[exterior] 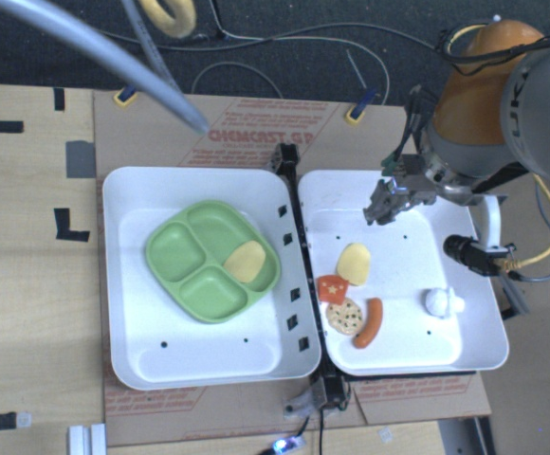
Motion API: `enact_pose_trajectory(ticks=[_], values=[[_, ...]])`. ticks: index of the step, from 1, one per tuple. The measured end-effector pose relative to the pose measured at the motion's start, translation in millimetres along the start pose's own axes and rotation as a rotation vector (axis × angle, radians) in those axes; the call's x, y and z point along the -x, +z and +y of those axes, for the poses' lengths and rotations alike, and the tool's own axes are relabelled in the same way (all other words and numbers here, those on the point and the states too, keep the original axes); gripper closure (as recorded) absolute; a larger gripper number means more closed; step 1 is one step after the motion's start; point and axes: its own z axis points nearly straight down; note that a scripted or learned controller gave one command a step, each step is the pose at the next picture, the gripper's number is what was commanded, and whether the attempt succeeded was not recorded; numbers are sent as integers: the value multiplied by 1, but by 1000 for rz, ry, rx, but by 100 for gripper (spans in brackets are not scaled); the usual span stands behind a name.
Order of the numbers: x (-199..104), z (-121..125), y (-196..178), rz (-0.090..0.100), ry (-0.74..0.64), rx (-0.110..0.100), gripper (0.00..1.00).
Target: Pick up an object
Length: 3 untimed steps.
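The gripper (381, 209) is seen poised above the right bin (465, 344), beyond a yellow item (355, 263); its opening cannot be told.

A pale green divided plate (209, 265) carrying a yellow piece (246, 261) sits in the white left bin (128, 282). In the white right bin (474, 344) lie a yellow piece (355, 263), a red piece (332, 287), a speckled tan cookie (345, 318), an orange-red sausage (369, 322) and a white item (438, 301).
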Motion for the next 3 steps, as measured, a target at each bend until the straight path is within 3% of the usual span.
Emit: enact_pose_trajectory(ticks=[1, 3], values=[[-57, 16, 7, 0, 0, -1, 100], [-154, 12, 22, -1, 1, -2, 100]])
